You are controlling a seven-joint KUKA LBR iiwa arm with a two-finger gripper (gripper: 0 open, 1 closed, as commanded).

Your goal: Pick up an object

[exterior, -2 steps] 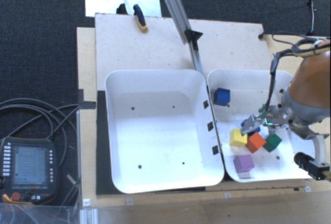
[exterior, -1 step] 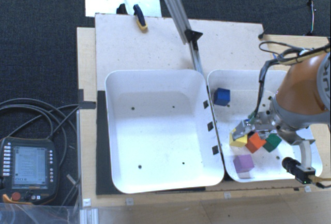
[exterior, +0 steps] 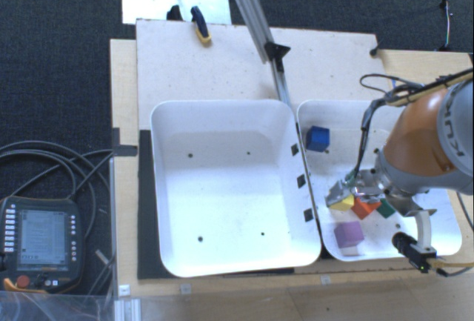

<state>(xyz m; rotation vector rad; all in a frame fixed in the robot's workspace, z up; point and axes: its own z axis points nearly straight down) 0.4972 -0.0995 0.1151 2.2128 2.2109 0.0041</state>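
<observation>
Left bin (exterior: 222,119) bare, right bin (exterior: 335,110) crowded near its front rim. Gripper (exterior: 348,192) sits touching yellow block (exterior: 341,202); grip state unclear.

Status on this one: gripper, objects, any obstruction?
Gripper low in right bin, over yellow block and orange block. Purple block, blue block lie apart. No grasp visible.
</observation>
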